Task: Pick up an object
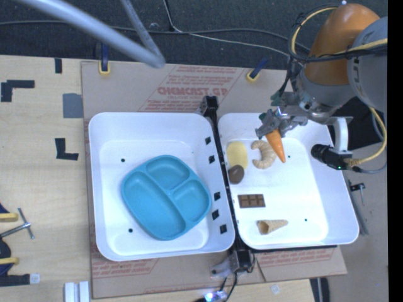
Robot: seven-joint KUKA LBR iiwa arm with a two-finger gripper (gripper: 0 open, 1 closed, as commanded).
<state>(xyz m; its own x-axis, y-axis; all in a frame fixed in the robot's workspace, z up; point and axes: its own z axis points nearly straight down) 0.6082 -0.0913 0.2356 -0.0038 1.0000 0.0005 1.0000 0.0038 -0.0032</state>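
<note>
My gripper (275, 126) hangs over the back of the right bin (327, 200). An orange carrot (278, 146) sits between its fingers, pointing down and toward the front, so the gripper is shut on it. Just left of the carrot tip lies a curled beige pastry (261, 156). Further left in that bin are a pale yellow piece (236, 151) and a small brown ball (235, 173). A brown chocolate bar (252, 201) lies mid-bin and a tan cone (271, 226) near the front.
The left bin (107, 137) holds a blue divided plate (167, 195). A black divider (217, 162) runs between the bins. A black fixture with cable (330, 156) sits at the right bin's right rim. Cables cross behind the bins.
</note>
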